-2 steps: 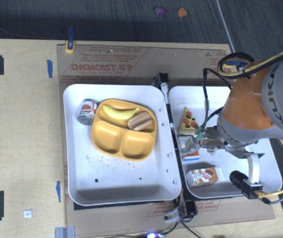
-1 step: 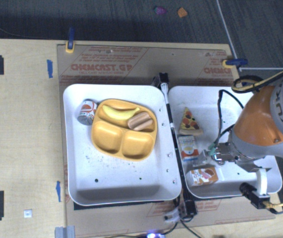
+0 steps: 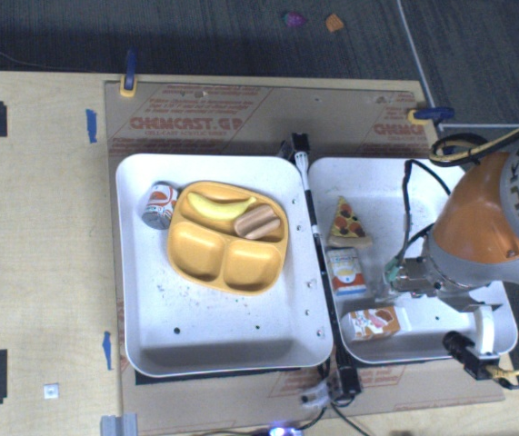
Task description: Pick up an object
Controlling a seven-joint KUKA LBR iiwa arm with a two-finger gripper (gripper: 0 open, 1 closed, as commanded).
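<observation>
My gripper (image 3: 403, 278) hangs low over the right bin (image 3: 441, 175), under the arm's orange band. It sits just right of a small white and orange carton (image 3: 344, 272) and just above a flat snack packet (image 3: 373, 322). A toy pizza slice (image 3: 347, 222) lies farther back in the same bin. The wrist hides what is directly beneath the gripper, and I see nothing held in it.
The left bin (image 3: 150, 325) holds a yellow divided plate (image 3: 225, 248) with a banana (image 3: 215, 206) and a hot dog (image 3: 259, 222), plus a small can (image 3: 158, 205) at its back left. Cables loop near the arm at the right.
</observation>
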